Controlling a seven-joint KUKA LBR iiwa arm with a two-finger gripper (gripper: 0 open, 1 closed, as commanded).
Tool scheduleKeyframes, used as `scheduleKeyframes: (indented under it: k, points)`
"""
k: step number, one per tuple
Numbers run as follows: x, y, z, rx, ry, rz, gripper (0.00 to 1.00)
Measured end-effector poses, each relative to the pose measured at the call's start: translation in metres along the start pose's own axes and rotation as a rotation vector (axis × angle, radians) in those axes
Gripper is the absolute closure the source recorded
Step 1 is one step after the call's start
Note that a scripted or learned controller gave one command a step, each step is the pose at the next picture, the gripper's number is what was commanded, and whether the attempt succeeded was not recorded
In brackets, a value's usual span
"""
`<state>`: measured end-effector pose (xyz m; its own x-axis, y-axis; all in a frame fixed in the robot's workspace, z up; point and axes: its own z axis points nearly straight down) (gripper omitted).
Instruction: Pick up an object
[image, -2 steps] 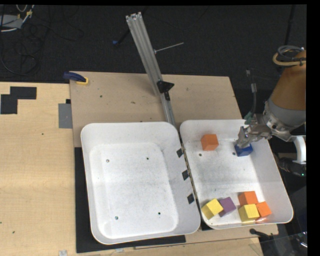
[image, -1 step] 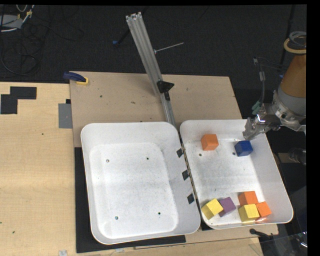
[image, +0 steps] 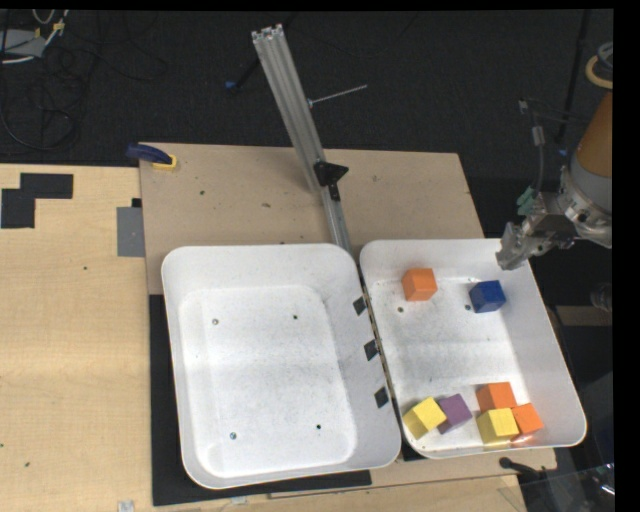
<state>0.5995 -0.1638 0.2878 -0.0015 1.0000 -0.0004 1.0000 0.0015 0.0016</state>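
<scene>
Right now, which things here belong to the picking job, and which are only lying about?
For the job:
- pincer
- right bin
- orange cube
- blue cube
- yellow cube
- purple cube
- cluster of orange and yellow cubes

Lying about:
- left bin
- metal rail
- blue clamp

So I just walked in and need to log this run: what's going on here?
A grey robot arm reaches in from the right, its gripper at the far right rim of the right bin, holding nothing visible. Nearest it is a blue cube, with an orange cube beside it. More blocks, yellow, purple and orange, cluster at the near edge. Nothing has been picked up yet.
</scene>
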Motion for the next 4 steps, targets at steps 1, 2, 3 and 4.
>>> scheduleKeyframes:
  k: [1,2,3,4]
  points:
    - [0.053,-0.026,0.009,0.006,0.003,-0.002,1.00]
    - [0.098,-0.034,0.023,0.006,0.003,-0.001,1.00]
    - [0.148,-0.048,0.042,0.008,0.003,-0.002,1.00]
    - [0.195,-0.073,0.058,0.008,0.002,-0.002,1.00]
